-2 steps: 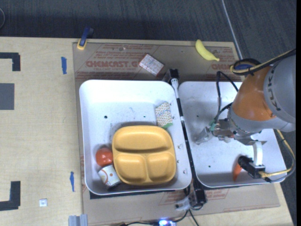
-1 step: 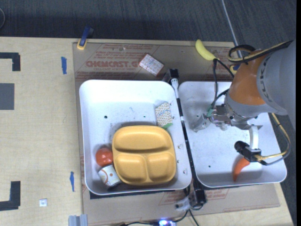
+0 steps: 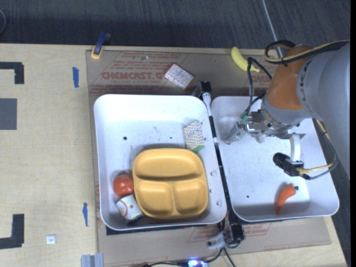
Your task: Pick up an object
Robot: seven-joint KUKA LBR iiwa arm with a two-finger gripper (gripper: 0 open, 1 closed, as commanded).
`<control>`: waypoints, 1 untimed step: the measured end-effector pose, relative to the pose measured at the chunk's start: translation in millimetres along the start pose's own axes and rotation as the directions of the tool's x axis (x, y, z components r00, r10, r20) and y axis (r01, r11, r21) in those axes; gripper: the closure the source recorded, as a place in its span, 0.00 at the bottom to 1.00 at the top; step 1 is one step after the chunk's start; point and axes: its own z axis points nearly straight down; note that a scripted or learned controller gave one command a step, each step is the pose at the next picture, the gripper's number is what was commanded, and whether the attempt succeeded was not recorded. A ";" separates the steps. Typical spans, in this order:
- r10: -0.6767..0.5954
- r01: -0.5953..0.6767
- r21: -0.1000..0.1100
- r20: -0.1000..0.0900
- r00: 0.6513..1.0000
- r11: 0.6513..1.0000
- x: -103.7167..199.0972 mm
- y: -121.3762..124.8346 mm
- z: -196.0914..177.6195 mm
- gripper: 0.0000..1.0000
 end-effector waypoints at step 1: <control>0.000 0.000 0.001 0.000 1.000 1.000 -41.4 57.1 0.3 0.00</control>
